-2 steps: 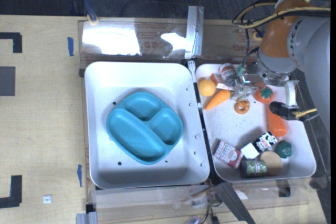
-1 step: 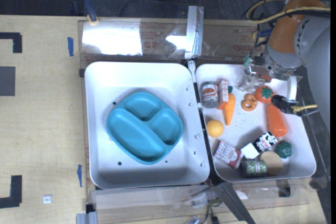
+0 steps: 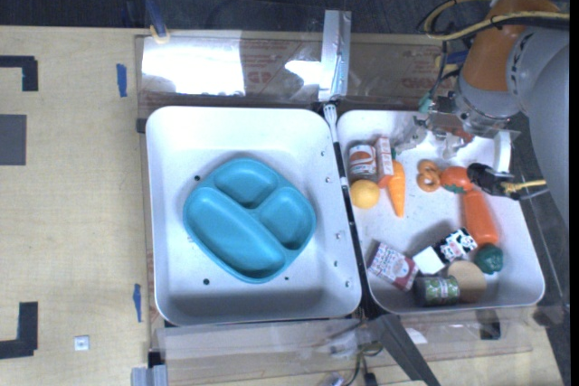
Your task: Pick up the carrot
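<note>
The carrot (image 3: pixel 396 186) is small and orange, with its thin tip pointing toward the near side. It lies in the right bin (image 3: pixel 529 285), near that bin's left wall, between a yellow ball (image 3: pixel 365 194) and an orange ring-shaped toy (image 3: pixel 428 177). My gripper (image 3: pixel 441 124) hangs over the far edge of the right bin, up and to the right of the carrot and well apart from it. Nothing shows in its grasp.
Crowding the carrot are a red-labelled can (image 3: pixel 362 160) and a small carton (image 3: pixel 384 155). A red pepper (image 3: pixel 456 179), a large orange cylinder (image 3: pixel 479 217), a red-white box (image 3: pixel 391 265) and a green jar (image 3: pixel 439 288) lie further right and nearer. A blue divided plate (image 3: pixel 251 217) sits in the left bin (image 3: pixel 172 149).
</note>
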### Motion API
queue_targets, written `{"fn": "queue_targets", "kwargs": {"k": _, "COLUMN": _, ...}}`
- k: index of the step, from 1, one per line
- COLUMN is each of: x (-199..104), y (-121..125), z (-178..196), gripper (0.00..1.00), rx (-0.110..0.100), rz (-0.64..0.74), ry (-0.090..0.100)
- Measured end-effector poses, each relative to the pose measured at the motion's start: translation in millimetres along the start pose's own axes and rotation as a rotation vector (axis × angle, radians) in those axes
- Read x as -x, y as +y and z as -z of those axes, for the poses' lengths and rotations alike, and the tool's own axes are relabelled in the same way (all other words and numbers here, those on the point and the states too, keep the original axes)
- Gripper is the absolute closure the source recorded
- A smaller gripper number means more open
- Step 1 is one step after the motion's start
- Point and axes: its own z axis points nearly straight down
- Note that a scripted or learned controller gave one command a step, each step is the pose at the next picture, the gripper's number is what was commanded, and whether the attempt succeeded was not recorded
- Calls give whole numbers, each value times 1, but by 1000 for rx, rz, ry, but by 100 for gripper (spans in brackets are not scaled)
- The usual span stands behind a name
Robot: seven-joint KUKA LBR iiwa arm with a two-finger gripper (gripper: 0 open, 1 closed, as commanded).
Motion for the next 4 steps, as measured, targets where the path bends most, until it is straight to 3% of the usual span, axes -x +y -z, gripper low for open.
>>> {"fn": "queue_targets", "kwargs": {"k": 1, "x": -60, "y": -33, "z": 49, "gripper": 0, "rx": 0, "rz": -150, "ry": 2}}
{"fn": "queue_targets", "kwargs": {"k": 2, "x": -48, "y": -41, "z": 27, "gripper": 0, "rx": 35, "rz": -221, "ry": 2}}
{"fn": "queue_targets", "kwargs": {"k": 3, "x": -42, "y": -70, "z": 23, "gripper": 0, "rx": 80, "rz": 3, "ry": 0}}
{"fn": "queue_targets", "kwargs": {"k": 4, "x": -46, "y": -77, "z": 23, "gripper": 0, "rx": 79, "rz": -49, "ry": 0}}
